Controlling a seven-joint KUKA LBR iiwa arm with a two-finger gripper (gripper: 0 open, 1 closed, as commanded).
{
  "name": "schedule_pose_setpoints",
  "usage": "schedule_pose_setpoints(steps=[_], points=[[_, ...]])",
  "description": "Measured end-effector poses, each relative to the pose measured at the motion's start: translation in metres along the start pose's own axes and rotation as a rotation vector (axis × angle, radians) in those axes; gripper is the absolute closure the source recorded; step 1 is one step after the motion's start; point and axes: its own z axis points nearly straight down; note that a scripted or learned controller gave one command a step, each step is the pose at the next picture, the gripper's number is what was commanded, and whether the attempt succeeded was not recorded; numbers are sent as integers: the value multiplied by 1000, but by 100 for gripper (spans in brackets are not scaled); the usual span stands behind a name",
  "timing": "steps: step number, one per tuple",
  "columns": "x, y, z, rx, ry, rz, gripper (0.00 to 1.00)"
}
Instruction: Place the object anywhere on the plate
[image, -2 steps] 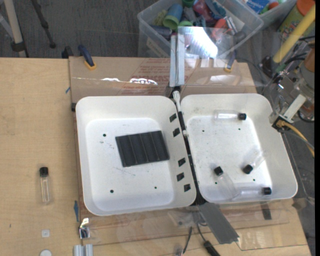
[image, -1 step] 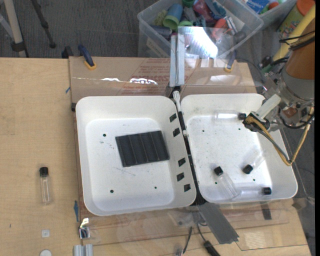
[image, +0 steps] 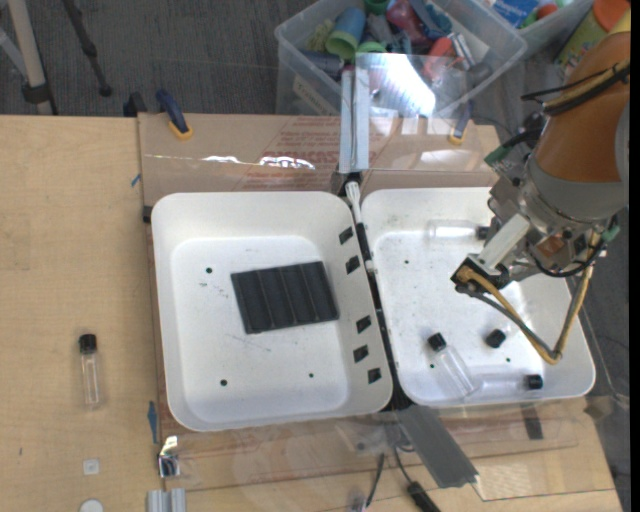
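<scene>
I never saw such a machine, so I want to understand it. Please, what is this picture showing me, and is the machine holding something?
One camera looks down at a slant on a bench. The grey and orange robot arm reaches in from the right, and its claw hangs over the right bin. That bin holds small clear vials with black caps. The left bin holds a dark ribbed plate. I cannot tell whether the claw holds anything.
</scene>
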Motion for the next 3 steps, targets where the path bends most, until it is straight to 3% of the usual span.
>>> schedule_pose_setpoints(steps=[1, 2, 3], points=[[41, -68, 36, -1, -1, 14, 100], [22, -152, 31, -3, 1, 212, 100], [57, -210, 39, -5, 2, -23, 100]])
